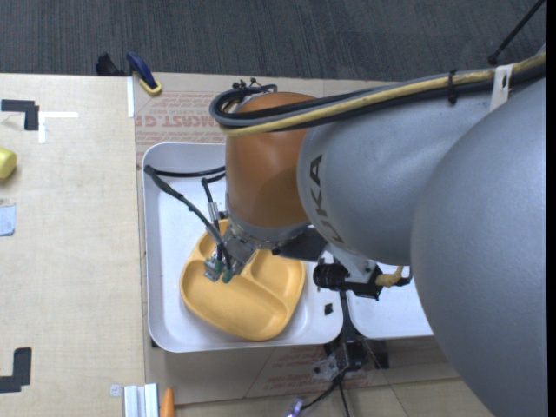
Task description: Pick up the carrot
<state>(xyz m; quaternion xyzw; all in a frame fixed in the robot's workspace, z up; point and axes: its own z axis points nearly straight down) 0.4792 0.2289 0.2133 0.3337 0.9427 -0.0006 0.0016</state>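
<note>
In the left bin, over a yellow divided plate, is where the work stands, but I cannot tell where the carrot lies. It may be hidden under the wrist, and nothing orange can be made out on the bare part of the plate. The gripper hangs low over the plate's left compartment, at or near its surface. Whether it is apart, together or clamped on anything I cannot tell.

By my judgement the pick is not yet done, with the grasp and lift left.

An orange sliver at the bottom edge is too small to name.

The arm bears dark letters reading "KA", the rest hidden. The cardboard behind the bin carries red print, upside down and not readable.
</note>
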